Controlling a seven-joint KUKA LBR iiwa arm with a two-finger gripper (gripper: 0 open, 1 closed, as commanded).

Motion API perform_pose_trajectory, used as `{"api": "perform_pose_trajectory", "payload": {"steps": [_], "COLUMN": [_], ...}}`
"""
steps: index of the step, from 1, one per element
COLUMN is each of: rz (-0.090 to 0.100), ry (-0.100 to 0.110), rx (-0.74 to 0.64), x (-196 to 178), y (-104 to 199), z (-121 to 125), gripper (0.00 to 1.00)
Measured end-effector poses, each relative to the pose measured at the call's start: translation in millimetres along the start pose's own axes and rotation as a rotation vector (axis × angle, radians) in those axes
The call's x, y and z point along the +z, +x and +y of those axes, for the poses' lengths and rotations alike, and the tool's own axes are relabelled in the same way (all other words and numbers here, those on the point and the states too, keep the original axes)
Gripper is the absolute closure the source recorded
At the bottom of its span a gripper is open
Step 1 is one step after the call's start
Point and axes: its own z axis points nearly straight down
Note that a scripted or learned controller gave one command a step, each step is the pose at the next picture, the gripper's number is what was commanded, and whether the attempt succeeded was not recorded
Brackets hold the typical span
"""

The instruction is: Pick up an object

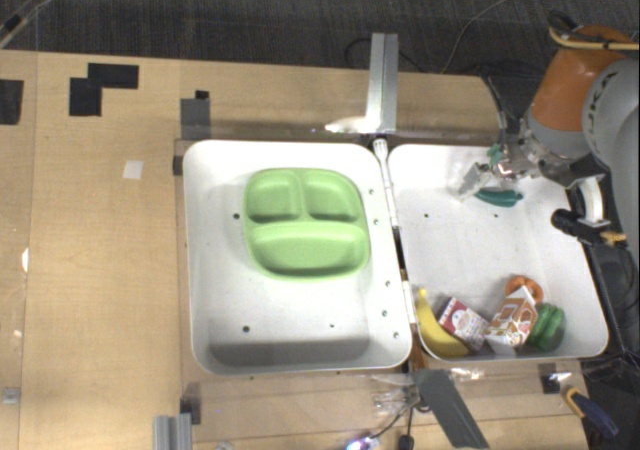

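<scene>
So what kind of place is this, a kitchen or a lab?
Most likely a robotics lab, not a kitchen: a robot arm reaches over two white bins on a wooden bench, one holding a green divided plate, the other toy-like food.

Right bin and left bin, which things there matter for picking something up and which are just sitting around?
For the job: gripper; teal object; banana; two snack cartons; green object; right bin.

Lying about: green divided tray; left bin.
</scene>
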Motion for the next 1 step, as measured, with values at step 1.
{"api": "perform_pose_trajectory", "payload": {"steps": [1], "rz": [-0.004], "ry": [-0.010], "rx": [-0.005], "x": [-15.3], "y": [0.6], "z": [4.0], "gripper": [1.00]}}
